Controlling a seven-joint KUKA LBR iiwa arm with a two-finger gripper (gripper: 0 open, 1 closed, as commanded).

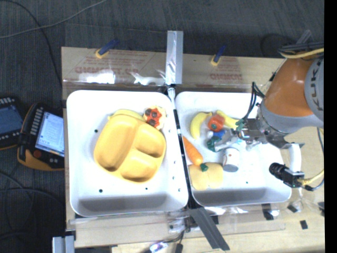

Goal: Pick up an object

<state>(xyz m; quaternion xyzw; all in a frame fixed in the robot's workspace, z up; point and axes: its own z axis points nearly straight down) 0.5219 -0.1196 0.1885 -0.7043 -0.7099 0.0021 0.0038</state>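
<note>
Two white bins sit side by side; the right bin (263,194) holds a banana (197,123), carrot (192,151) and small toys at its ten o'clock; the gripper (230,154) hangs just over them, its grip state unclear; the left bin (84,194) carries a yellow tray (129,146).

Pale wooden surface (247,67) carrying two white bins

The left bin (79,157) and right bin (263,194) sit touching, side by side across the middle. Toward twelve o'clock, crumpled clear plastic sheeting (131,70) lies along the back edge, held by two blue-and-yellow clamps (107,48), with a silver upright strip (174,57) between them.
</note>
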